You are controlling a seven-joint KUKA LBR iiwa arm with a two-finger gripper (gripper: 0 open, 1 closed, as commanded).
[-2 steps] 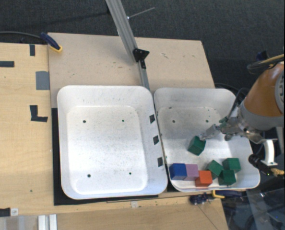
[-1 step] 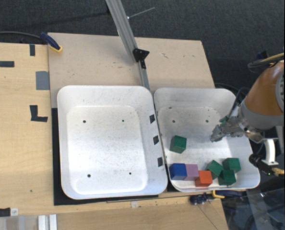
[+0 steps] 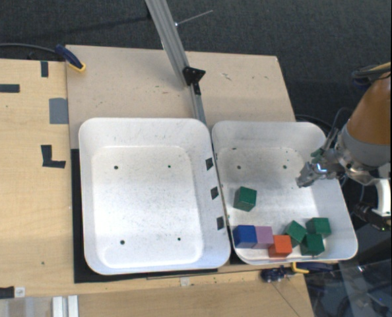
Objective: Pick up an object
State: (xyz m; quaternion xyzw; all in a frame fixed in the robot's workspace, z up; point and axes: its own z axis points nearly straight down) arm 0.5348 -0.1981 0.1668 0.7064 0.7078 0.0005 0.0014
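Observation:
The right bin [image 3: 268, 134] holds several small blocks. A green cube [image 3: 245, 198] lies alone near its middle. Along the near edge sit a blue cube [image 3: 245, 236], a purple block [image 3: 264, 236] and an orange block [image 3: 281, 245]. A cluster of green blocks [image 3: 309, 234] fills the near right corner. My gripper [image 3: 310, 175] hangs at the right side of this bin, above its floor, well right of the lone green cube. Nothing shows between its fingers.
The left bin [image 3: 90, 137] stands beside the right one. A slanted metal rail [image 3: 173, 41] runs from the top down to the gap between the bins. A blue and yellow tool [image 3: 70, 57] lies on the bench at the far left.

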